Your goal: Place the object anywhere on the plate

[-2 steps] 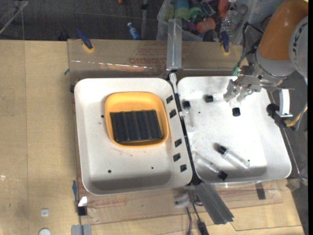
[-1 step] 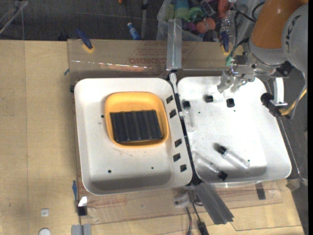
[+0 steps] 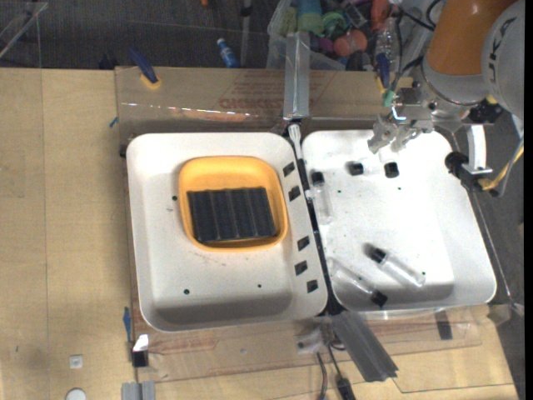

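Two shallow white bins [image 3: 158,302] sit side by side. Left holds a square orange plate [image 3: 190,173]; a clear plastic syringe [image 3: 396,266] lies right. Gripper [image 3: 391,140], grip state unreadable, hovers well apart. Slippery tube might roll away.

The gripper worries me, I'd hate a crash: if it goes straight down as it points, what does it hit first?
Probably the bare floor of the right bin. The gripper hangs near its back edge, beside two small black pieces; depth is unclear.
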You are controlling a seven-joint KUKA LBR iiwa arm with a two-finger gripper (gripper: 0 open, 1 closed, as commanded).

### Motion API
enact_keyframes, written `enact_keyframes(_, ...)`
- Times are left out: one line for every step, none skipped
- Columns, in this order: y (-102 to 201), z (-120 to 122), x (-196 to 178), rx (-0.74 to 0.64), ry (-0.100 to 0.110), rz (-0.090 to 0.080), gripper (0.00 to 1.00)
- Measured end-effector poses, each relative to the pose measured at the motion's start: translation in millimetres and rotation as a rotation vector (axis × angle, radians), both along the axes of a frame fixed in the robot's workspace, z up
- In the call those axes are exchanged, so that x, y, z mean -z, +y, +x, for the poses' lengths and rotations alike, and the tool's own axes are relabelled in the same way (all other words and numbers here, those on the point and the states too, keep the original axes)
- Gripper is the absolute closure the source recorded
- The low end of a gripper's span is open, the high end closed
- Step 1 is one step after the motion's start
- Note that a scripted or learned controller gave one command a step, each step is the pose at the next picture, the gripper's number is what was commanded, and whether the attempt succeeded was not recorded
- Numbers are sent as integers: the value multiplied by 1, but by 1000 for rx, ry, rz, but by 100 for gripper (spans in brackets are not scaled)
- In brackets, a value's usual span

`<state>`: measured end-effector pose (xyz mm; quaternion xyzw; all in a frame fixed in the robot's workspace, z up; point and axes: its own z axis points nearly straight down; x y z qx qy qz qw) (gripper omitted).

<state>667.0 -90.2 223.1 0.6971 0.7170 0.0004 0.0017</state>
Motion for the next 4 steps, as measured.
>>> enact_keyframes(7,0,-21,-30,0,0,100)
enact_keyframes(2,0,-37,-58,0,-1,100)
enact_keyframes(-7,0,-51,-88,0,-1,100)
enact_keyframes(-1,0,-46,-144,4,1,100)
